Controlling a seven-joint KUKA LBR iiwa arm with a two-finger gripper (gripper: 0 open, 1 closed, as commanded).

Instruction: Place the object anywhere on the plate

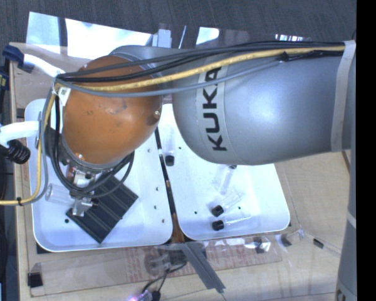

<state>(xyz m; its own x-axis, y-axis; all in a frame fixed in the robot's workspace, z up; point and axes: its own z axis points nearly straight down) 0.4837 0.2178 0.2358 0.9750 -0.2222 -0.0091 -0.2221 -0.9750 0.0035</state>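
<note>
My gripper (pixel 81 200) hangs low over the left bin (pixel 50 231), under the orange wrist band. Right below and beside it, a black ribbed square slab (pixel 109 211) lies turned at an angle on the bin floor. I cannot tell whether the gripper touches the slab or carries anything. In the right bin (pixel 269 212) lie several clear plastic pieces (pixel 229 199) with two small black caps (pixel 217 218) near the front. The arm hides most of both bins, and no plate can be made out.
A small black piece (pixel 169 160) sits by the divider between the bins (pixel 165 187). The grey arm spans the upper view from the right. Loose metal parts (pixel 194 262) lie on the bench in front of the bins.
</note>
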